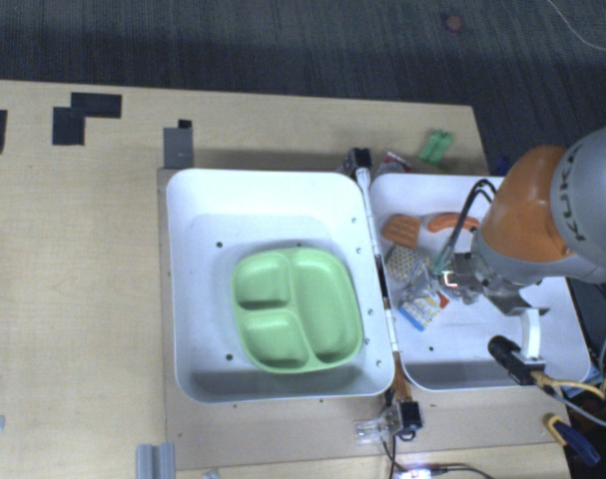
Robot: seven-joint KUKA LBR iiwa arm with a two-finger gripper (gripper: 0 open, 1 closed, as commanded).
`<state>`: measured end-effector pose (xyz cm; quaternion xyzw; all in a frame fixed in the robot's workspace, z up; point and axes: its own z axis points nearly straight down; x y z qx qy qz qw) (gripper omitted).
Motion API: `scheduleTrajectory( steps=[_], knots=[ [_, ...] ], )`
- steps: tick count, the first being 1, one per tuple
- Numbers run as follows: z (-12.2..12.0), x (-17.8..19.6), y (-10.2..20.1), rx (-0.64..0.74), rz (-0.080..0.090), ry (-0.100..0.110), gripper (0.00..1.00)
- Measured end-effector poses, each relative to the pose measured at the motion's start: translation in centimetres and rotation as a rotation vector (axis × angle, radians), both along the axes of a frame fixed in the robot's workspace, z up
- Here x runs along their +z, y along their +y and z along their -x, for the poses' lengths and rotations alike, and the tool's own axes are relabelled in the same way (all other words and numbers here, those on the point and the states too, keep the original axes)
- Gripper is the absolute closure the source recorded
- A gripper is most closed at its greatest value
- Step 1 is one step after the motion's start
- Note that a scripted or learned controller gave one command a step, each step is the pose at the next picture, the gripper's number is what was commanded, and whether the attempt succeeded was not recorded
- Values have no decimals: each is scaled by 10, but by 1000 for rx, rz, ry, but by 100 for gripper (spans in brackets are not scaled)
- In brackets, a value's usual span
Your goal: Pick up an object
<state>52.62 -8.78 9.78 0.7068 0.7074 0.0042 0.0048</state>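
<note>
The arm (527, 223) reached over the right bin (572, 312), its wrist low above a small heap by the bin's left wall. Whether the jaws were released or clenched could not be told; the wrist hid them, and nothing could be seen held between them.

The likeliest target, by my reading, was the blue-and-white packet (422, 312), which lay flat on the bin floor just left of the wrist. A clear wrapper (407, 265) touched it on the far side, and an orange tool (412, 230) lay beyond that. The left bin (198, 267) held only a green plate (298, 307), well apart from the arm.

The step looked like the final descent onto one item. To do it well, the jaws should centre on a single thing, not on the seam between packet and wrapper, or they might pinch both or neither. The packet looked thin, so they would need to go right down to the floor and close across its short side. The wall stood near, so a straight vertical approach seemed safer than a slanted one. The orange tool looked thicker and might give an easier hold.
</note>
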Motion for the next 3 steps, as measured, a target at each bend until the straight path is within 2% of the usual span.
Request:
scheduleTrajectory(
  steps=[1, 2, 3],
  knots=[
    [-2, 11, 1, 1, 1, -5, 100],
    [-1, 11, 1, 1, 0, -5, 0],
    [-63, -11, 0, 4, 0, 4, 0]
  ],
)
